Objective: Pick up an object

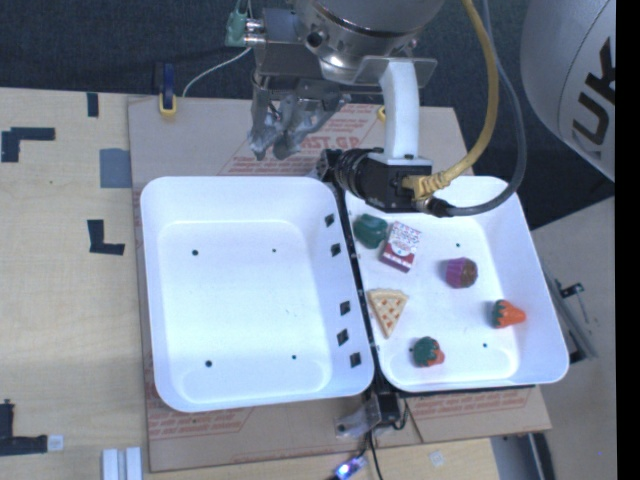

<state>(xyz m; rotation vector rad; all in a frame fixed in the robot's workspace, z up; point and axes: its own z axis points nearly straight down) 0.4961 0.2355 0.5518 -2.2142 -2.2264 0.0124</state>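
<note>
Hanging above the far edge of the left bin (160, 230), the gripper (283, 133) sits up near the top of the view, over the brown board (200, 138) behind the bins, and nothing I can see is caught in it; from here I cannot tell how its jaws stand. The things to pick all lie in the right bin (525, 258): a dark green lump (370, 230) near the divider at the back, touching or just beside a small red and white carton (400, 246); a purple toy fruit (460, 272) further right; an orange and red toy vegetable (507, 314) by the right wall; a triangular pizza slice (387, 309) close to the divider; and a green and red piece (427, 351) near the front. A yellow hose (482, 98) curves down from the arm toward a black fitting (375, 180) at the back rim.
</note>
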